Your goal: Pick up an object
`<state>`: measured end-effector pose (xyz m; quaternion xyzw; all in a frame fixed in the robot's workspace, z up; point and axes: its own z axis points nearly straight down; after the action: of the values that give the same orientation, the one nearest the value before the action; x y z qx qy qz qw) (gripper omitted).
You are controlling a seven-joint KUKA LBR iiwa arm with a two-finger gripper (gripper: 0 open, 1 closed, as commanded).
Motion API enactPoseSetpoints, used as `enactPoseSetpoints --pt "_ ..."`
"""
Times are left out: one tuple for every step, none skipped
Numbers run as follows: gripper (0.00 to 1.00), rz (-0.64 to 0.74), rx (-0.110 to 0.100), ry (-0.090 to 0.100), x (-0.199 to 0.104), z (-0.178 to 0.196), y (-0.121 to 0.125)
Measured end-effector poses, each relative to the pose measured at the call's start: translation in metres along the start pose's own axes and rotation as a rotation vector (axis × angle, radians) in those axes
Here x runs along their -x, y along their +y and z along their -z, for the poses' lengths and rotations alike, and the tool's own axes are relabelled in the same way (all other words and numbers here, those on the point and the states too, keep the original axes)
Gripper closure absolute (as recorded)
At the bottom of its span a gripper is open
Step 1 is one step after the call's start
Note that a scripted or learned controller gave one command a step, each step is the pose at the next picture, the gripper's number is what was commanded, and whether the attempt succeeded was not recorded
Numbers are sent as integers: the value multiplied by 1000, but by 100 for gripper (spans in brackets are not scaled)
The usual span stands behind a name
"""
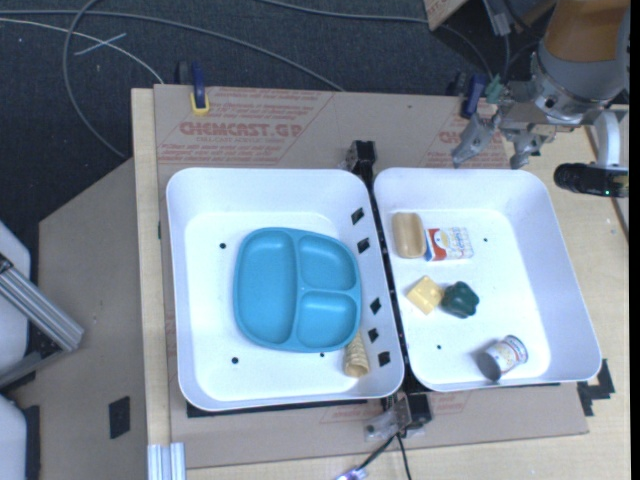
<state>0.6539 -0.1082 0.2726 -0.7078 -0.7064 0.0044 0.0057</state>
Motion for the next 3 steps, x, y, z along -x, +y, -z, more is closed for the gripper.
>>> enactPoseSetpoints --pt "0 2 13 -2 0 9 1" --pt "0 2 11 -1 -3 -32 1" --pt "0 2 12 -1 -5 -92 1"
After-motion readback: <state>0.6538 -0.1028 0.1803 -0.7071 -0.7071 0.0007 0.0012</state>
